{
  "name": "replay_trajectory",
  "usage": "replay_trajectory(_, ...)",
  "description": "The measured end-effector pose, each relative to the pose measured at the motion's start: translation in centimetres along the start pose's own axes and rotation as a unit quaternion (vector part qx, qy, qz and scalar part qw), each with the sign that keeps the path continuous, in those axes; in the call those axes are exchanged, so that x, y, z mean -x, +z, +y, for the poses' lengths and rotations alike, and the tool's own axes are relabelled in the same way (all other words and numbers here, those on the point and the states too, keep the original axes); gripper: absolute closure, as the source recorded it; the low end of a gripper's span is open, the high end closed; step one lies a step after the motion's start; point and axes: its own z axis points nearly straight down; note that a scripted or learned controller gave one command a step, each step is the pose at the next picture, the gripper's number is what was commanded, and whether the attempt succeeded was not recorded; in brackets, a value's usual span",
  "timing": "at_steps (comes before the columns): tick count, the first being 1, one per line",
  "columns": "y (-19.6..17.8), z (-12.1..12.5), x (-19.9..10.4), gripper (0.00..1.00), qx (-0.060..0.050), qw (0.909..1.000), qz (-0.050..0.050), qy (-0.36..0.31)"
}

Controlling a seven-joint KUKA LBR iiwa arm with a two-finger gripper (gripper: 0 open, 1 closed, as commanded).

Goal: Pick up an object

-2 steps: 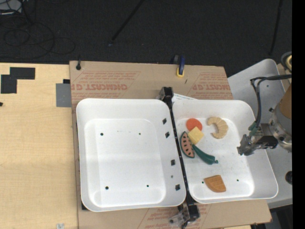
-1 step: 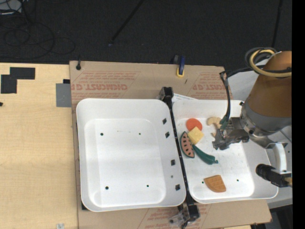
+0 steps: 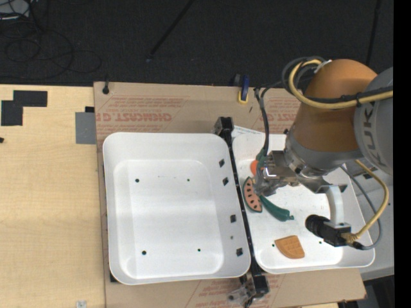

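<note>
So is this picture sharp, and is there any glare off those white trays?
Camera view: mostly sharp and evenly lit; the left bin is bright but keeps its detail; the arm throws soft shadow on the right bin; the floor behind is dark.

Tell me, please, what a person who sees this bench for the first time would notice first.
The big arm with its orange band dominates the right side, its end effector low over the right bin. Beneath it lie a teal curved piece and a dark slice with red dots; an orange wedge sits nearer the front.
</note>
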Motion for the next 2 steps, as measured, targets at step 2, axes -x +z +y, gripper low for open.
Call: replay_trajectory(2,-6.1,-2.6,-2.2,1.00,-0.002,1.0000,-0.002,0.006)
